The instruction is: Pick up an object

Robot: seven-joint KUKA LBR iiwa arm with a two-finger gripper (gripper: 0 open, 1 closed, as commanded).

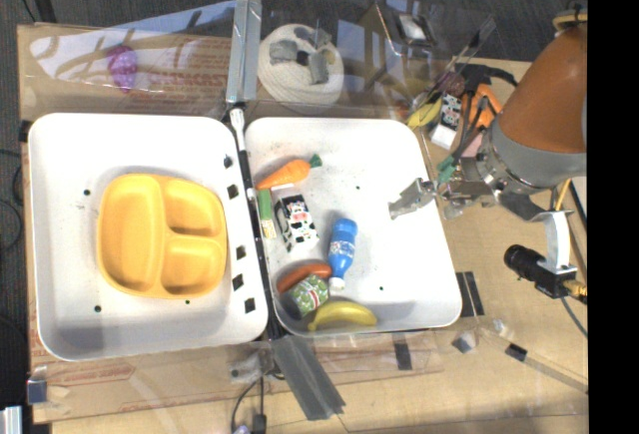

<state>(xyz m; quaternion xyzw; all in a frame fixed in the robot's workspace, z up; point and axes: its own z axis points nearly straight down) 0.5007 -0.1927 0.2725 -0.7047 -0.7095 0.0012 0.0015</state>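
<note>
White bins (419, 148), banana (342, 315) half-hidden, hand (409, 199) blurred

Left bin (50, 222): holds a yellow divided tray (162, 234), three compartments, sitting flat near its middle.
Coil of white rope (300, 63): on the bench just beyond the far edge of the bins.
Purple item (124, 66): far left, under clear sheeting; identity unclear.
Cable clutter (454, 103): far right, beside the right bin's corner.

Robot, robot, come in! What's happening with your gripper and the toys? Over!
Gripper over right bin's right side, holding nothing. Carrot, blue bottle, banana lying untouched. Yellow tray in left bin. Nothing blocking.
</note>
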